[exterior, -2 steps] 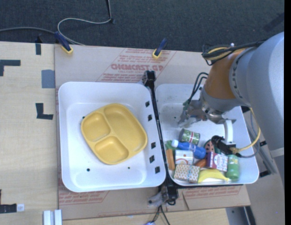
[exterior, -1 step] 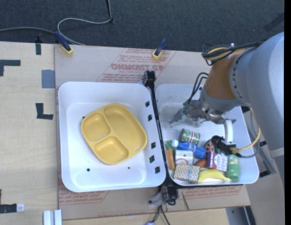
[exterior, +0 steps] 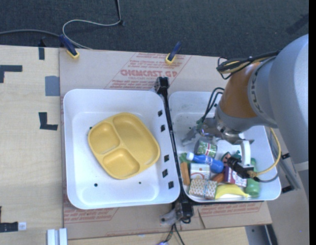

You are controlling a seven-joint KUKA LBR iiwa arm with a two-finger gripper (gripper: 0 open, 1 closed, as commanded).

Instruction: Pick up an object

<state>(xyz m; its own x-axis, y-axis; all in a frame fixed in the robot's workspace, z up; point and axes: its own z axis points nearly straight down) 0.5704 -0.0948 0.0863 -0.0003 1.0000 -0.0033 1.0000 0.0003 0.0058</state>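
My gripper [exterior: 192, 135] hangs low over the upper left part of the right bin [exterior: 184, 106], below the orange wrist band. Just below and to its right lies a green-labelled can [exterior: 206, 148], close to the gripper; whether they touch I cannot tell. Further toward the front of that bin are a blue and white bottle [exterior: 205, 160], an orange carrot [exterior: 184, 173], a patterned box [exterior: 203, 188], a yellow banana [exterior: 232, 191], a dark red item [exterior: 229, 176] and a green item [exterior: 253, 188]. The arm hides part of the bin's right side.
The left bin [exterior: 76, 152] holds a yellow divided plate [exterior: 124, 144]. A black divider rail [exterior: 167, 131] runs between the bins. Both bins sit on a cardboard sheet [exterior: 97, 70], with yellow clamps [exterior: 173, 55] at its far edge.
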